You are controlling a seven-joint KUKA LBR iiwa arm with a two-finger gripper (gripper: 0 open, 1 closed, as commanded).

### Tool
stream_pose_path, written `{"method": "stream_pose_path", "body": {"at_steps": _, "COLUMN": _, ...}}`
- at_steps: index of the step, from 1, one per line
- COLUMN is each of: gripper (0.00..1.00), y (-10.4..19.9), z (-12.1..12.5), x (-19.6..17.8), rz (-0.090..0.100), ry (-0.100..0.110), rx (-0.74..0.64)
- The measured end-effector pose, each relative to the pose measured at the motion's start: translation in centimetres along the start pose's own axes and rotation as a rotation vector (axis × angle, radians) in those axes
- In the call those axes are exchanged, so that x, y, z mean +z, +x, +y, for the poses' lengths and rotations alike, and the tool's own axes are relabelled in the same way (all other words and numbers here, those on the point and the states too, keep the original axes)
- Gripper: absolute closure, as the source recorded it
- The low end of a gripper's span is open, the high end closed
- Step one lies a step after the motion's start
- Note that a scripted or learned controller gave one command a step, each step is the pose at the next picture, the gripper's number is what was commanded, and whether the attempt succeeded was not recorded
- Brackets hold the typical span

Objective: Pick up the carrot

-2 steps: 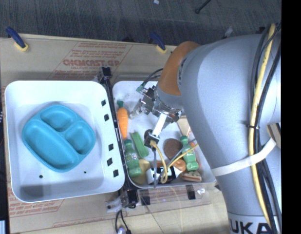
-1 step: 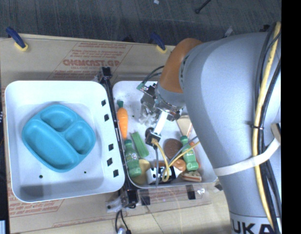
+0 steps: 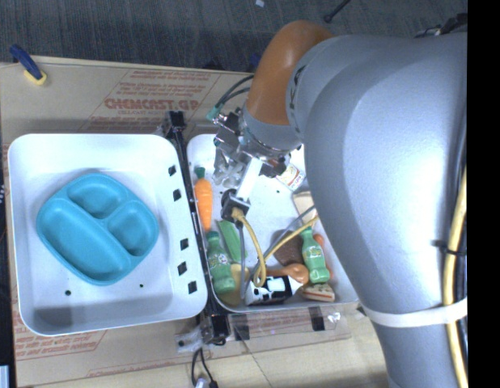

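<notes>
Two shallow white bins sit side by side on a cardboard-covered bench: the left bin [image 3: 23, 241] holds one blue divided plate [image 3: 96, 226] with three compartments and bare white floor all round it, while the right bin [image 3: 200, 145] is largely covered by the grey arm [image 3: 379, 184] with its orange band [image 3: 276, 75]. There is one carrot [image 3: 204, 203], orange with a small green top, lying lengthwise along the right bin's left wall, just beside the black divider clips between the two bins. The gripper [image 3: 227, 170] hangs over the upper part of that bin, just to the right of the carrot's green end and not around it; whether its jaws are parted or closed cannot be told from this angle. Below the carrot, along the same wall, lie two green bottles [image 3: 221, 263] close together, nearly touching the carrot's lower tip. A third green bottle [image 3: 315, 263] stands further right, near a brown item and a black-and-white object [image 3: 270, 291] at the bin's lower edge. A yellow cable [image 3: 254, 253] loops down across the middle of this clutter. The carrot has the bin wall on its left and a strip of bare white floor on its right, so the open side is toward the gripper
</notes>
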State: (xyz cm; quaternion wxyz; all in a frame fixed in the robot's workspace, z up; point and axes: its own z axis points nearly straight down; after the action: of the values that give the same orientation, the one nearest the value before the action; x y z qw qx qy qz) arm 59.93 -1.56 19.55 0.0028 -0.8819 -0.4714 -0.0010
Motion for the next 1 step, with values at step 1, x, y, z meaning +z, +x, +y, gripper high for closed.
{"method": "stream_pose_path", "body": {"at_steps": 1, "gripper": 1.00, "y": -5.36, "z": -5.73, "x": -2.61, "rz": -0.007, "ry": 0.005, "rx": -0.014}}
